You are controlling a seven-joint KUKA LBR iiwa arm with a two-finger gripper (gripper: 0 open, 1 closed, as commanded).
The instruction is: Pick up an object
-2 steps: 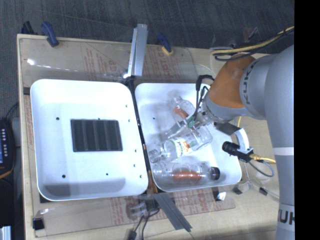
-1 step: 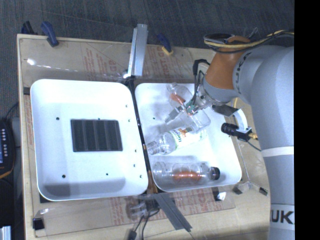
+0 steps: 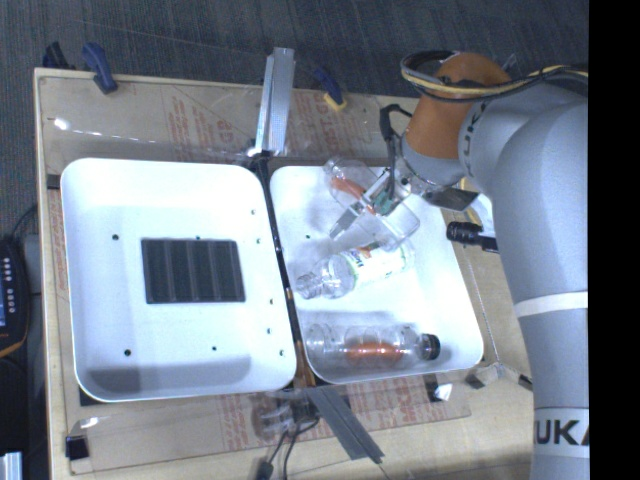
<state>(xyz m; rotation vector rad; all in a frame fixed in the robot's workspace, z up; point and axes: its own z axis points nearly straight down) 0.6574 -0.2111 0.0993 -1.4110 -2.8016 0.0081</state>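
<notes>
Over the right bin's (image 3: 470,320) far half, the end effector (image 3: 352,218) is down among clear plastic bottles; can't tell how its jaws stand, clutter hides them. Grey arm (image 3: 530,188) with orange band (image 3: 440,128) comes in from the right edge. Three bottles in that bin: one at the far edge under the end effector (image 3: 385,218), one with a green-white label (image 3: 355,268) mid-bin lying diagonal, one with a black cap (image 3: 370,346) along the near edge. Left bin (image 3: 100,208) carries a dark ribbed rectangle (image 3: 193,270) at its centre. Both bins sit side by side on the counter (image 3: 150,108).
</notes>
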